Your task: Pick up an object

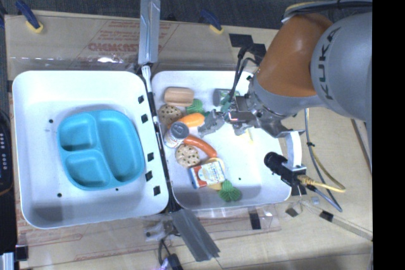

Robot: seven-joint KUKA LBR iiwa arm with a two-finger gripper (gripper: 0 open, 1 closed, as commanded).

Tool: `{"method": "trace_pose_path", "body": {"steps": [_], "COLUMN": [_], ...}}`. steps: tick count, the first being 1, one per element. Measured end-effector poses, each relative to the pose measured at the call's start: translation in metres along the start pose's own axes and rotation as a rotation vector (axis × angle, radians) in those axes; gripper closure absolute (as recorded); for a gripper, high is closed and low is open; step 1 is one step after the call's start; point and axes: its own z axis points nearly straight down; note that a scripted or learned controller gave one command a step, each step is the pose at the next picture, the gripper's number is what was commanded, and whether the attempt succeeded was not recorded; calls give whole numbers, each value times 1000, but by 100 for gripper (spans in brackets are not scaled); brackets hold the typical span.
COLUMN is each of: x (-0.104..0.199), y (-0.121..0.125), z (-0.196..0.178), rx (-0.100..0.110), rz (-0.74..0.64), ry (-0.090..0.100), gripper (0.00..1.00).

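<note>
Several small food items crowd the left side of the right bin (pixel 253 190), so we should lower the end effector (pixel 218 116), whose opening we cannot tell, squarely over the carrot (pixel 193 120) beside it, avoiding its neighbours.

tray (pixel 101 148) in left bin (pixel 31 199) | food items (pixel 190 136) in right bin (pixel 253 190)
</note>
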Motion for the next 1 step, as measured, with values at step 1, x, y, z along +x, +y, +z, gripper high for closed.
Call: {"method": "trace_pose_path", "body": {"steps": [1], "x": [-56], "y": [8], "z": [115], "rx": [9], "rz": [-63], "ry": [1], "gripper": [0]}}
